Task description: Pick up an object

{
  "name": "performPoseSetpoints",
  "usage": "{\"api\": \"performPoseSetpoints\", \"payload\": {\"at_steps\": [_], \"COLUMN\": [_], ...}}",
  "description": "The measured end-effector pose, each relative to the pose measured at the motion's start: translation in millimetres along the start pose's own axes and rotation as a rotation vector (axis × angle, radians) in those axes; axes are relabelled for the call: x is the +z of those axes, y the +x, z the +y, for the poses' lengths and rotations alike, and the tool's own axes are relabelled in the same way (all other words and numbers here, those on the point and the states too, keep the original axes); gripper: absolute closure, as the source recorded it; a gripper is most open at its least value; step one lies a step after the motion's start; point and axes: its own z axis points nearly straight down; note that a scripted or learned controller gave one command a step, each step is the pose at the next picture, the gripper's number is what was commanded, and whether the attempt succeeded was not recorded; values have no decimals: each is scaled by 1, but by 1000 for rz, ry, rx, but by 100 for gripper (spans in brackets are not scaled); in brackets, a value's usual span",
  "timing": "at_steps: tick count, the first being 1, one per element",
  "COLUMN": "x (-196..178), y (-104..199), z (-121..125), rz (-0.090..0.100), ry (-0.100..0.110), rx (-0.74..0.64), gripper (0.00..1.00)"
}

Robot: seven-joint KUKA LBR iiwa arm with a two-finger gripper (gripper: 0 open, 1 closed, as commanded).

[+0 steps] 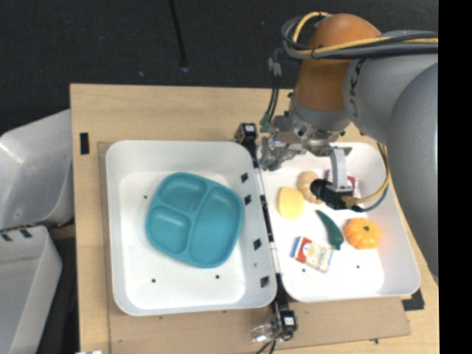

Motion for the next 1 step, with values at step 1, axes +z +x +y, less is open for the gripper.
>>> {"api": "performPoseSetpoints", "payload": {"at_steps": [1], "x": [0], "y": [46], "z": [-9], "rz": [0], "ry": [1], "rx": [1], "gripper": [100]}}
